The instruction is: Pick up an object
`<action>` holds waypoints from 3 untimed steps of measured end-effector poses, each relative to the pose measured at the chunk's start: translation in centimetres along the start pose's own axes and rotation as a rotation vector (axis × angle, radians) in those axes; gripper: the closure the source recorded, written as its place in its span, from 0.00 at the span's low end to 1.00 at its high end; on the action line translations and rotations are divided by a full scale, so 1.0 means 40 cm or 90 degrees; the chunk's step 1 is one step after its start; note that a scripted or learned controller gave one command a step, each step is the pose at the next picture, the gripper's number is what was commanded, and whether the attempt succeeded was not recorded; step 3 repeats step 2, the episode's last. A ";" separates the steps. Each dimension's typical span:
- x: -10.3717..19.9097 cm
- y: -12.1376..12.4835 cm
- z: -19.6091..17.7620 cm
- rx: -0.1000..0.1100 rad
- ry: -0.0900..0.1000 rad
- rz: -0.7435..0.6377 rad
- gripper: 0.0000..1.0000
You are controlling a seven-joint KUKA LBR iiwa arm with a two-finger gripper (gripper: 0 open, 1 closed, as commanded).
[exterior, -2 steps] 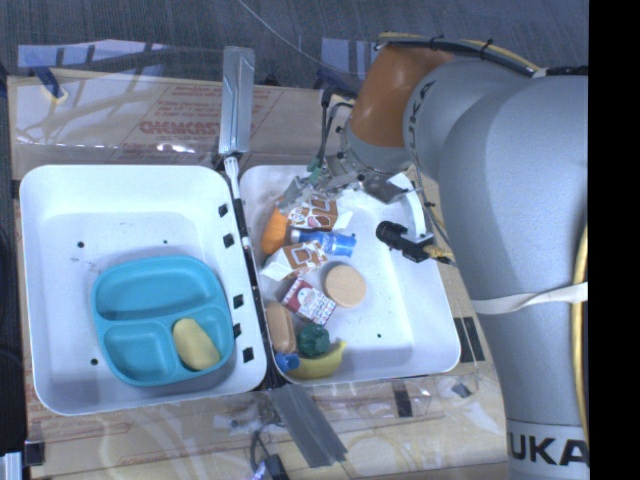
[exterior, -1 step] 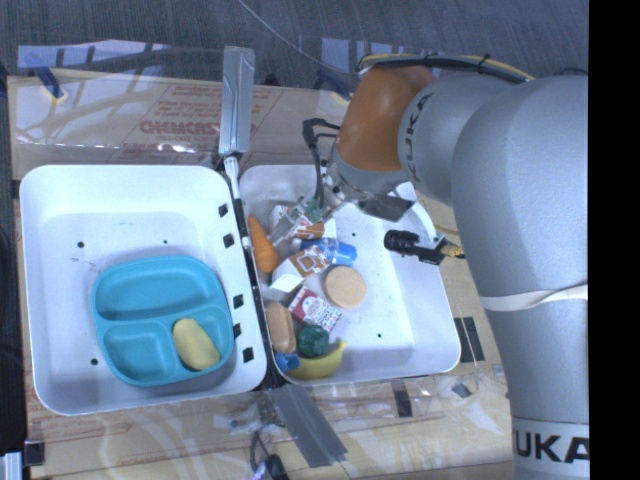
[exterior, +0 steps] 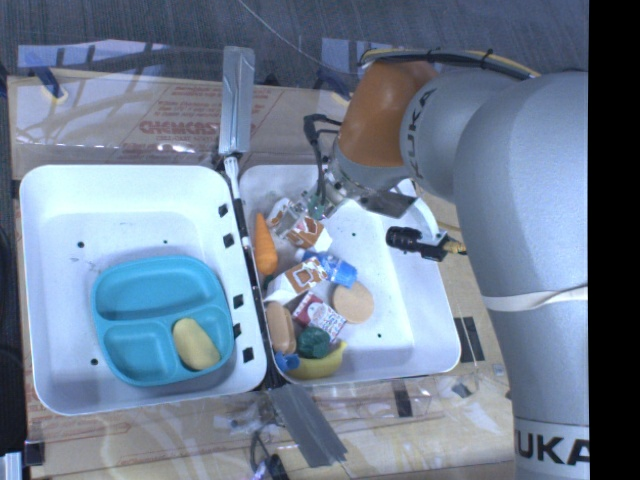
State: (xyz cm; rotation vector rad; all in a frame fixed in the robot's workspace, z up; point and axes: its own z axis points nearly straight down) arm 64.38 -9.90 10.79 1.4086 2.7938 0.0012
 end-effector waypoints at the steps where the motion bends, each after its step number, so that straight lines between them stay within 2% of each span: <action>1: 0.143 0.150 -0.220 0.001 0.005 0.094 1.00; 3: 0.142 0.147 -0.237 0.005 0.007 0.092 1.00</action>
